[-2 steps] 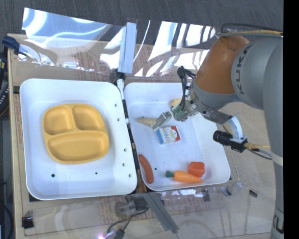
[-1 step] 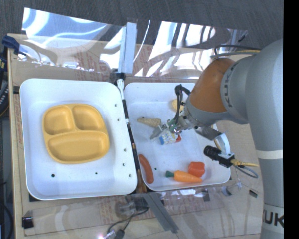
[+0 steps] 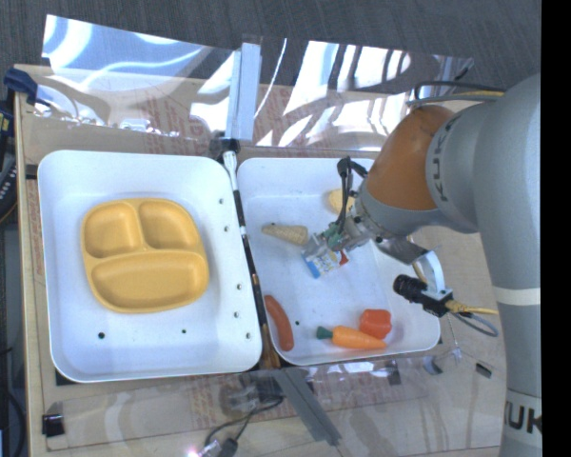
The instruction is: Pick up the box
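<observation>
Near the front edge of my right bin [image 3: 414, 343], a carrot [image 3: 352, 337] is lying on its side, with its green end pointing left. A red block [image 3: 376, 322] is sitting just behind the carrot and touching it. A red sausage [image 3: 280, 321] is lying to the left of them, close to the wall between the two bins.

Farther back, in the middle of the right bin, my gripper [image 3: 327, 251] is reaching down. My big grey arm [image 3: 476, 160] is coming in from the right, and its orange band [image 3: 404, 165] is showing above my wrist. The box [image 3: 316, 262] is right under my gripper. It is a small thing with a blue end, and it is lying on the white floor of the bin. My fingers are sitting right at the box, but I am not able to tell if they are wide or narrow, or if they are pinching it.

A pale ice cream cone [image 3: 285, 233] is lying just to the left of my gripper. A small yellow thing [image 3: 336, 200] is peeking out behind my wrist, toward the back of the bin.

My left bin [image 3: 57, 174] is holding a yellow plate [image 3: 145, 253] with three parts. The plate is sitting flat in the middle of that bin.
</observation>
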`<state>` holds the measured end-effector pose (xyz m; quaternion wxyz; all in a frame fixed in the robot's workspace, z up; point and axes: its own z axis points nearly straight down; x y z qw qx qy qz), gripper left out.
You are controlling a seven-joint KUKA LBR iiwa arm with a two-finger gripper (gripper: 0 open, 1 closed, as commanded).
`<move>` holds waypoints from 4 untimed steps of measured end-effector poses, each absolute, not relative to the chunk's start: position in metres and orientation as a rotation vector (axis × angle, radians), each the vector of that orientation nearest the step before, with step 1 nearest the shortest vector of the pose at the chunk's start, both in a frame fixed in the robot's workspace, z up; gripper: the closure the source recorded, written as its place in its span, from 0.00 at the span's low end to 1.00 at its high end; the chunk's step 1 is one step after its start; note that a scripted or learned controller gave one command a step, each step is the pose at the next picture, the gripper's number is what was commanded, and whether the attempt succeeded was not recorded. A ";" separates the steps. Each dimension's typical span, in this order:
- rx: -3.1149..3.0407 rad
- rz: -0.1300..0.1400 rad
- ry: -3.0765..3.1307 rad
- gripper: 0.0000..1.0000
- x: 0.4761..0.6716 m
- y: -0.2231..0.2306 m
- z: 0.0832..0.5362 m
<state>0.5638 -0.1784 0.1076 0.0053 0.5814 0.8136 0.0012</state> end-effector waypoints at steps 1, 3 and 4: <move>1.932 0.000 2.479 1.00 0.569 -0.133 0.197; 1.972 -0.004 2.451 0.00 0.542 -0.170 0.117; 2.076 0.004 2.350 0.00 0.577 -0.203 0.096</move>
